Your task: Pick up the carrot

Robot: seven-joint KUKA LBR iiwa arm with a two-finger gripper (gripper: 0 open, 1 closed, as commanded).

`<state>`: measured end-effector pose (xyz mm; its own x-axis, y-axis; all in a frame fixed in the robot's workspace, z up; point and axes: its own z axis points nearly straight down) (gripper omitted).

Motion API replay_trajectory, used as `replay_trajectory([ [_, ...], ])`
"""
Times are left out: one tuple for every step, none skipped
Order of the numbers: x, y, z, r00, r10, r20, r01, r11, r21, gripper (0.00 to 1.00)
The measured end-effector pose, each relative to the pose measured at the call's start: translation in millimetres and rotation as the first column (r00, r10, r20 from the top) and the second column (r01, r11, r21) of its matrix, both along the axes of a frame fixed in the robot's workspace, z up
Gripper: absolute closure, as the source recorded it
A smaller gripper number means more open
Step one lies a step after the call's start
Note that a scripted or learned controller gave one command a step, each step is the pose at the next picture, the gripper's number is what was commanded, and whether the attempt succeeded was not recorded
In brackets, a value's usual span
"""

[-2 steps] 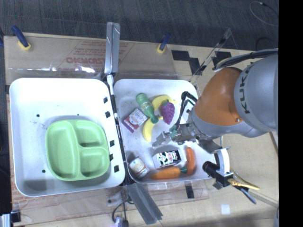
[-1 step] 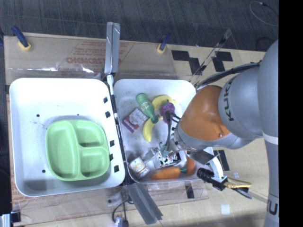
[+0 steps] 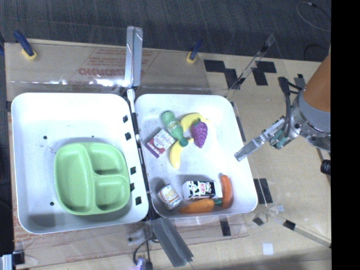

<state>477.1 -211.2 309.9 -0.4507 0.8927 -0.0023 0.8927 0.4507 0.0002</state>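
The carrot lies flat along the near wall of the right bin, orange, pointing left-right, w/ its right end running up against an orange-red sausage-shaped thing that curves up the bin's near right corner. Just behind the carrot, touching or v. close, sits a small black-and-white carton w/ a cow print, and to the left of that a little can tipped on its side. So the carrot is hemmed in: wall on one side, carton on the other, which probably leaves little room for a claw to close across it. Further back in the same bin there's a loose cluster, well apart from the carrot: a green bottle, a banana, purple grapes and a red-and-white packet. These look dumped, not arranged. The left bin holds a green divided tray, nothing in its sections. The gripper hangs outside the right bin, just past its right wall, at a slant and not over the carrot; whether its claw is released or clenched I cannot tell, and nothing is visibly held in it. The arm comes in from the right, orange band at the edge. Bins sit side by side on a pale bench w/ clear sheeting, black tape marks and blue clamps at the back; beyond is dark carpet-like floor.
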Motion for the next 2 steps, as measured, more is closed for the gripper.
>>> replay_trajectory([
  [0, 23, -56, 0.999, 0.047, -0.003, -0.047, 0.999, 0.001, 0.00],
  [-1, 55, -207, 0.959, 0.282, -0.005, -0.282, 0.959, 0.005, 0.00],
])
